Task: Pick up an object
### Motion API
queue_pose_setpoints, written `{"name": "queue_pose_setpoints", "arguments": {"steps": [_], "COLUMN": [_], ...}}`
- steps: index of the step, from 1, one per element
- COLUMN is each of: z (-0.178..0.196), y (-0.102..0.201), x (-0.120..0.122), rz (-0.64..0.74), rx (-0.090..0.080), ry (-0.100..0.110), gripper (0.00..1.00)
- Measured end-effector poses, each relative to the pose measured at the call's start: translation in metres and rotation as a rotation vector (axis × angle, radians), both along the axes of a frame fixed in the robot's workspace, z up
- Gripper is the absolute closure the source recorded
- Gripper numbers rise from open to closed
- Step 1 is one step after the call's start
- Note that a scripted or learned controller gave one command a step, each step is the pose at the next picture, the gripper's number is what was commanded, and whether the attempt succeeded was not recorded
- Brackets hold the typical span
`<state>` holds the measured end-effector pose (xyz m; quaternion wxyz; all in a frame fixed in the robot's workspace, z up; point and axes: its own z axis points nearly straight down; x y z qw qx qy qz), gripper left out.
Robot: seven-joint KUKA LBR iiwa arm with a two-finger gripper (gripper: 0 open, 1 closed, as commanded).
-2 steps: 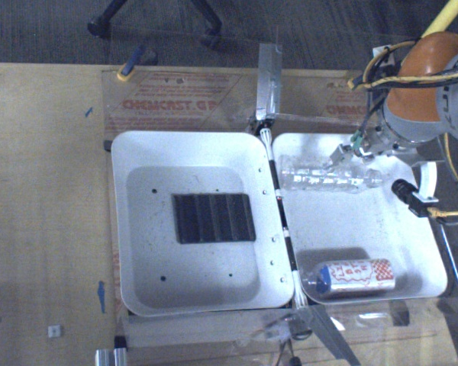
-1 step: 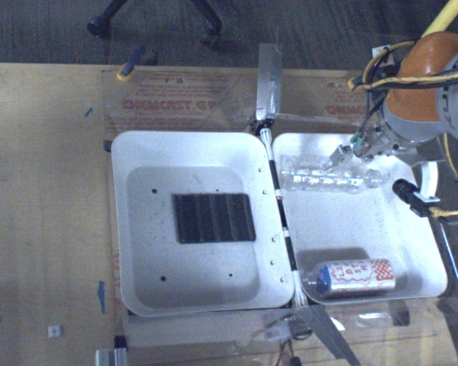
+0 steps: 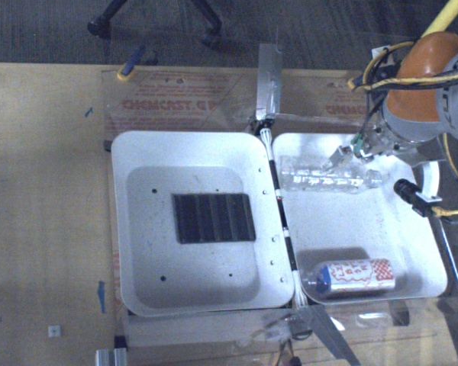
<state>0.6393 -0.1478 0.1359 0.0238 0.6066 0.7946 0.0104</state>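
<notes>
The grey arm with the orange band reaches in from the right, and its jaws (image 3: 349, 152) hang low at the back of the right white bin (image 3: 412, 239), touching or just above a clear plastic bottle (image 3: 328, 175) lying on its side; I cannot tell how far they are parted. Near the bin's front wall lies a red-and-white patterned bottle (image 3: 355, 274). The left white bin (image 3: 137, 204) holds a dark ribbed rectangular tray (image 3: 214, 218). Both bins sit on the wooden tabletop (image 3: 38, 204).

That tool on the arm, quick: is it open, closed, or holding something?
Tool: cannot be told; it sits at the clear plastic bottle in the right bin.
</notes>
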Motion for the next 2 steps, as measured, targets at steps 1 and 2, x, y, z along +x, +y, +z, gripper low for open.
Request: {"name": "queue_pose_setpoints", "arguments": {"steps": [1,2], "z": [0.000,0.031], "y": [0.002,-0.049], "x": [0.002,-0.010], "rz": [0.032,-0.014], "rx": [0.000,0.010], "ry": [-0.001,0.046], "gripper": [0.00,0.00]}}
